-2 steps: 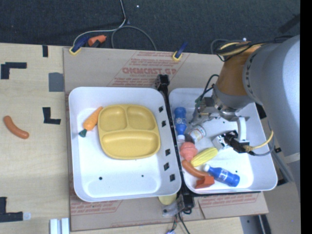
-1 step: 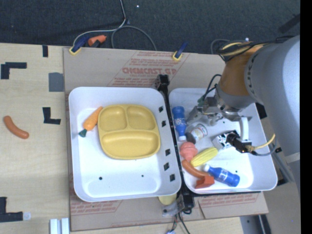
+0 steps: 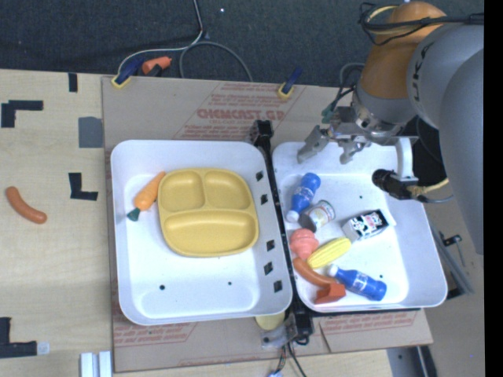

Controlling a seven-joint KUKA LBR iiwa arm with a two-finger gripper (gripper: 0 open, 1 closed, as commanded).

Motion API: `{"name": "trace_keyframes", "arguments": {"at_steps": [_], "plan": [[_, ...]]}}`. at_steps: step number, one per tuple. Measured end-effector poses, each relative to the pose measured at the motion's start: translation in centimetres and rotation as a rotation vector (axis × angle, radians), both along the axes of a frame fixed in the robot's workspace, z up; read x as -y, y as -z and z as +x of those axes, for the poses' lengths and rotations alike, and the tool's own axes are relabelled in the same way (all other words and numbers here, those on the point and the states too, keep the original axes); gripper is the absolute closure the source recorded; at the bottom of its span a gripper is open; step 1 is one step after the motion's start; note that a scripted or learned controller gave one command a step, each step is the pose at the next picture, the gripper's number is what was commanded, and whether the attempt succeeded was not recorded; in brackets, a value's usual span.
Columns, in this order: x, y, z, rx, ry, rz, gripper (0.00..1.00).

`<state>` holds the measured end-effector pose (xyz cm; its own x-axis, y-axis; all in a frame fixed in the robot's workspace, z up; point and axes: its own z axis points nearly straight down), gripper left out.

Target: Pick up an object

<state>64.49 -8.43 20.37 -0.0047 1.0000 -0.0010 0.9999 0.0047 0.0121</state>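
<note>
Hovering over the far edge of the right shallow white bin (image 3: 416, 234), my end effector (image 3: 333, 149) has its fingers spread and holds nothing. Just below it lies a blue plastic bottle with a white cap (image 3: 304, 194), touching a small grey tin can (image 3: 318, 214). Descending there, I judge a finger could strike the can and nudge the bottle aside.
</note>
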Motion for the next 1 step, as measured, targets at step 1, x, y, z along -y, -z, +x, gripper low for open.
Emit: {"name": "trace_keyframes", "arguments": {"at_steps": [1], "plan": [[2.42, 12.40, -0.14, -0.010, 0.005, -0.003, 0.00]]}}
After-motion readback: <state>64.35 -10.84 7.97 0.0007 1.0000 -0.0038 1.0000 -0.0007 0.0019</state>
